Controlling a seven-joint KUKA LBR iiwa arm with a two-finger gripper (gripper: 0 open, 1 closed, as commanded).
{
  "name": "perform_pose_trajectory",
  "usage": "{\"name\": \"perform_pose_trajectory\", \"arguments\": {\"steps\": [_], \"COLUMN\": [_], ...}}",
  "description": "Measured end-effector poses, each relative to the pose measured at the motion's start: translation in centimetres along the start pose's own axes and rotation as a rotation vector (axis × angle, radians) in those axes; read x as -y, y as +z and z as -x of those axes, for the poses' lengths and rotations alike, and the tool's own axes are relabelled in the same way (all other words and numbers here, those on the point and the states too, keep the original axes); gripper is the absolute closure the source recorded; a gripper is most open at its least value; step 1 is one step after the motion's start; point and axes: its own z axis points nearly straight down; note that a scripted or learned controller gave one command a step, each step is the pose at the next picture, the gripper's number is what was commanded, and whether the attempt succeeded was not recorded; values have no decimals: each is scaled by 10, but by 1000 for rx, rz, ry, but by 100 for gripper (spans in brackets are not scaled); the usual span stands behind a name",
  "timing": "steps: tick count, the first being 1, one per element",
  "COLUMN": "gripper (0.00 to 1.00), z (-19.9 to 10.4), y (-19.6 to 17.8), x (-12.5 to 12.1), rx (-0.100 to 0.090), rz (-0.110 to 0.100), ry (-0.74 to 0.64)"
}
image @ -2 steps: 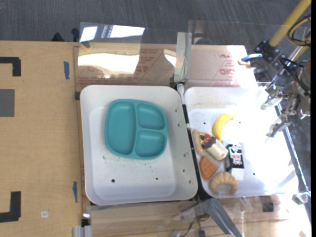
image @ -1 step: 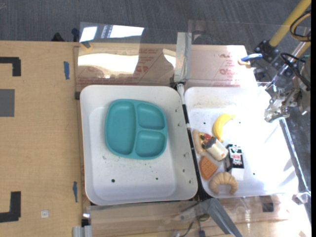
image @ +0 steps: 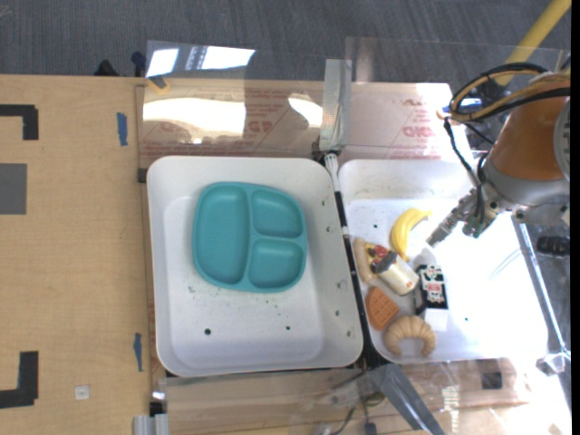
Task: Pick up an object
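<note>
— Which one would you call the thing to pick up? There's a pile in the right-hand shallow white bin.

— The curved yellow banana is nearest the arm. It lies in the upper middle of that bin, on its side. The gripper is just right of it, at the end of the grey arm with the orange band, reaching in at a slant. Nothing is between the fingers that I can see, but whether they're apart or together I cannot tell; it's too small and dark.

— And below the banana?

— A cluster along the bin's left wall: a cream-coloured roll-shaped toy, a small dark and red piece touching it, a flat orange waffle-like square, and a tan croissant lowest. Beside them lies a narrow black-and-white packet with red marks; the print is too small to read.

— Any writing elsewhere?

— Reddish lettering on the clear sheet behind the bins, not legible. The left white bin holds a teal three-compartment plate. The cardboard-brown desk has black corner marks.
</note>
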Motion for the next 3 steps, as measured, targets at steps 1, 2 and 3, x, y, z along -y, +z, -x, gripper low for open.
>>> {"name": "perform_pose_trajectory", "arguments": {"steps": [1, 2, 3], "gripper": [100, 0, 0], "z": [-61, -59, -61], "y": [-96, -91, -35], "x": [-55, -49, -37], "rx": [12, 6, 1], "rz": [13, 3, -2], "ry": [78, 86, 143]}}
